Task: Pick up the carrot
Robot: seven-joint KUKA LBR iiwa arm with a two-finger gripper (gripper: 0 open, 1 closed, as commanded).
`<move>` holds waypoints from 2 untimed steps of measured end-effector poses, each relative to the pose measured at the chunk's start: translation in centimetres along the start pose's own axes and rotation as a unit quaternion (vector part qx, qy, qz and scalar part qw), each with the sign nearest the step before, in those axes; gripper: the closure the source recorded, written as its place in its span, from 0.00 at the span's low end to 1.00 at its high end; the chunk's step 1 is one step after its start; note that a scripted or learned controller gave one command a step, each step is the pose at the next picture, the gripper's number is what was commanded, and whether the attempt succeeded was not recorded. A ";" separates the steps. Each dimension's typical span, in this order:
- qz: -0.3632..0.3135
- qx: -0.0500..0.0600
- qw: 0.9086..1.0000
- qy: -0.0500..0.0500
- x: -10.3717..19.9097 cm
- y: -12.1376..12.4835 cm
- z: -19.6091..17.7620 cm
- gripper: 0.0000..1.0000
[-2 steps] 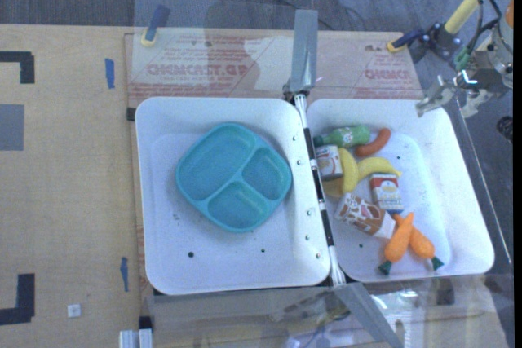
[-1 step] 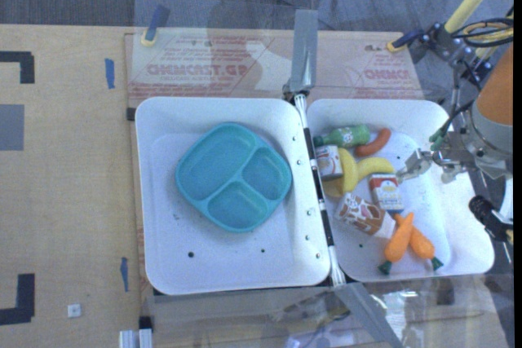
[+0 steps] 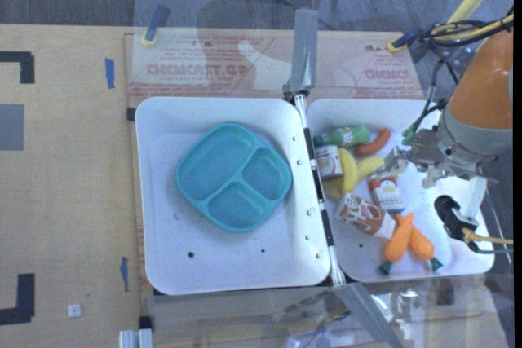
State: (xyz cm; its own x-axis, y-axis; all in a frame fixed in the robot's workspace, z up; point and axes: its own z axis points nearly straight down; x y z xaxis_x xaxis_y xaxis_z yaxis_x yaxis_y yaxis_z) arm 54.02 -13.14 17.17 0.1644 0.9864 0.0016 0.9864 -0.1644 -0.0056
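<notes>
arm (image 3: 481, 102) reaching in from the right, hanging over the right bin (image 3: 473, 261). gripper (image 3: 408, 163) sitting above the bin's middle, near the small packet (image 3: 386, 193); cannot tell the state of the jaws, the wrist body is hiding them from above, and nothing is showing in their grasp.

carrot (image 3: 399, 239) lying in the right bin's near part, tilted, green tip pointing toward the near rim. a second orange piece (image 3: 422, 245) is lying touching it, the two crossing in a v, so a clean grab is looking awkward.

clutter bunching against the divider: green bottle (image 3: 344, 134), sausage (image 3: 373, 143), banana (image 3: 356, 169), brown carton (image 3: 361, 214). left bin (image 3: 163, 257) holding a teal divided plate (image 3: 234, 176), lying flat.

judging: approach stage, gripper needing to travel nearer the camera side and descend.
</notes>
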 end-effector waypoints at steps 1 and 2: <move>0.002 -0.009 1.000 -0.001 -2.7 -4.3 6.4 0.00; -0.002 -0.009 1.000 -0.001 -4.9 -4.8 8.4 0.00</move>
State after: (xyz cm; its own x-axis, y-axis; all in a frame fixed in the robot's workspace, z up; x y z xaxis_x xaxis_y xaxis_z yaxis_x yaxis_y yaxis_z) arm 48.41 -17.19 8.77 0.1596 0.9872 -0.0011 0.9871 -0.1595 0.0128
